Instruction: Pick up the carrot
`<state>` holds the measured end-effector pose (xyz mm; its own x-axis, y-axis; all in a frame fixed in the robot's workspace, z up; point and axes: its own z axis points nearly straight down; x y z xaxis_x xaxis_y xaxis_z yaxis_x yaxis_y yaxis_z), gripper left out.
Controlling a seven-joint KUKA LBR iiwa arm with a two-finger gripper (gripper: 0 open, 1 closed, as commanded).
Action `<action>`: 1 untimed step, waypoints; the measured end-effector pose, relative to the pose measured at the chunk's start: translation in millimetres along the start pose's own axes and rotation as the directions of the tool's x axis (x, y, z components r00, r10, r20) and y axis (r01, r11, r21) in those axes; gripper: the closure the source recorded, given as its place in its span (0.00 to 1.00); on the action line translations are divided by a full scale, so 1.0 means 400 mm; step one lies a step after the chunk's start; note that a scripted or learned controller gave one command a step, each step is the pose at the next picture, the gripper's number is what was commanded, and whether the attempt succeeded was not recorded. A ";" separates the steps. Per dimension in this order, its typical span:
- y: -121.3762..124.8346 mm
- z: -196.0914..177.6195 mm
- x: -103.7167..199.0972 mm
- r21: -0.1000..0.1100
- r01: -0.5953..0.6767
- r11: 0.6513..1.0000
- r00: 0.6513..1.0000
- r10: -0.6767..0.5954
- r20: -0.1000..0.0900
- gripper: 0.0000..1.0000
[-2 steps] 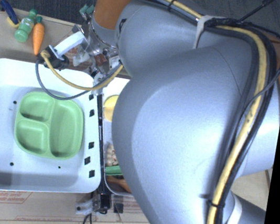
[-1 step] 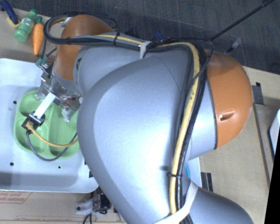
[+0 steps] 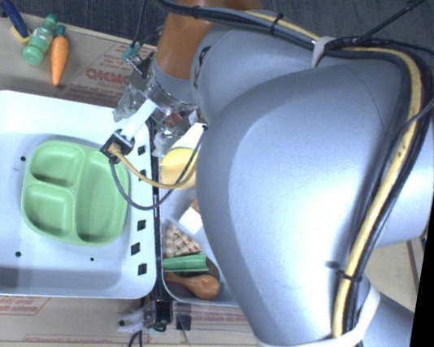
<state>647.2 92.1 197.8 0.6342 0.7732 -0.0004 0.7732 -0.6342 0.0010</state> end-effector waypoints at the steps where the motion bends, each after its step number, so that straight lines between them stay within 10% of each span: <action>1: -0.131 0.225 -0.024 -0.002 0.049 0.999 0.999 -0.049 0.000 0.00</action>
